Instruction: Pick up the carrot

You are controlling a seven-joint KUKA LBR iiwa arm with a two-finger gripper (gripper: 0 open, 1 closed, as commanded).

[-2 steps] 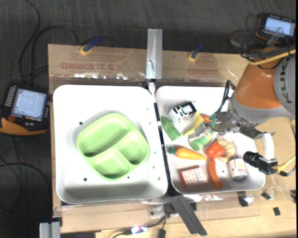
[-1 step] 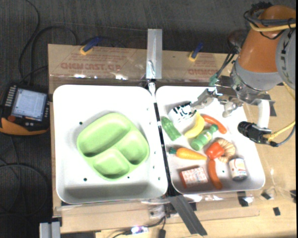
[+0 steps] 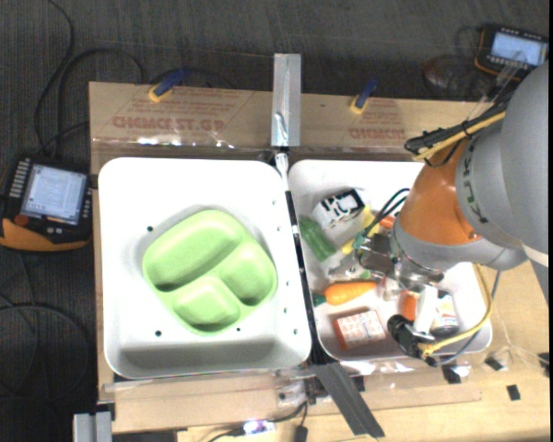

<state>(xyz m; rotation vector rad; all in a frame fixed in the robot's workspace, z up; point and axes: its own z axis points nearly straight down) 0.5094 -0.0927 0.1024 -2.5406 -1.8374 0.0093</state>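
Carrot [image 3: 350,293] lies flat in right bin [image 3: 306,184], left of hand [image 3: 396,284]. Hand state: can't tell, wrist hides it. Approach w/ jaws across carrot's short axis, clear of red box [image 3: 359,328].

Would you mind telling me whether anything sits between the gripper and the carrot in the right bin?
Nothing visible does. The carrot lies bare in the right bin, with the gripper right beside it, up and to the right. A red box lies below, off the path.
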